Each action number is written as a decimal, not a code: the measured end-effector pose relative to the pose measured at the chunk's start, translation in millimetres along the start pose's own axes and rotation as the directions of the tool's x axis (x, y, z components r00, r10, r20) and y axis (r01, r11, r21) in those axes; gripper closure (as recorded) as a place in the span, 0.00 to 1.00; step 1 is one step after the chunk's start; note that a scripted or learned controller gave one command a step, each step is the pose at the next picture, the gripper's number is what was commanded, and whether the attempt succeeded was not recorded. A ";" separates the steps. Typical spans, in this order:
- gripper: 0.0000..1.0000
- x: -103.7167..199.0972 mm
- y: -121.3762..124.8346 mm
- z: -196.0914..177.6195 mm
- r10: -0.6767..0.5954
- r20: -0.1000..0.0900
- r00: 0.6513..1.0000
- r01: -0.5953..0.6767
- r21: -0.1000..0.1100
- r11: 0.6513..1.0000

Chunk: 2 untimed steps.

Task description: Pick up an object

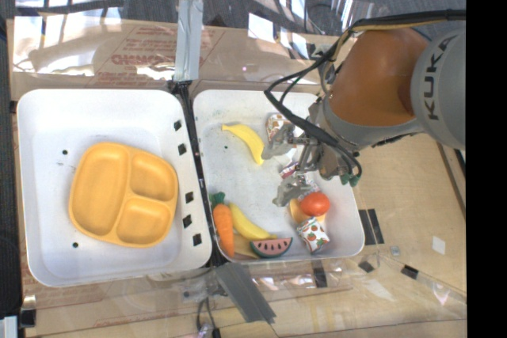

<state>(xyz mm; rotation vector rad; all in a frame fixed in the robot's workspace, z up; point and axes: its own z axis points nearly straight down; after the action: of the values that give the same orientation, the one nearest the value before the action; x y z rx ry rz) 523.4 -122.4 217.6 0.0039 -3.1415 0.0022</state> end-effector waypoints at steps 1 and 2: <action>0.00 -62.2 -27.9 88.2 0.082 -0.007 0.997 -0.082 -0.002 0.997; 0.00 -70.3 28.7 122.7 -0.004 -0.002 1.000 0.004 -0.004 1.000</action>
<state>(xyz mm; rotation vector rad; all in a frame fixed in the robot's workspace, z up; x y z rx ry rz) 593.7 -93.7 94.8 0.0095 -3.1395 -0.0040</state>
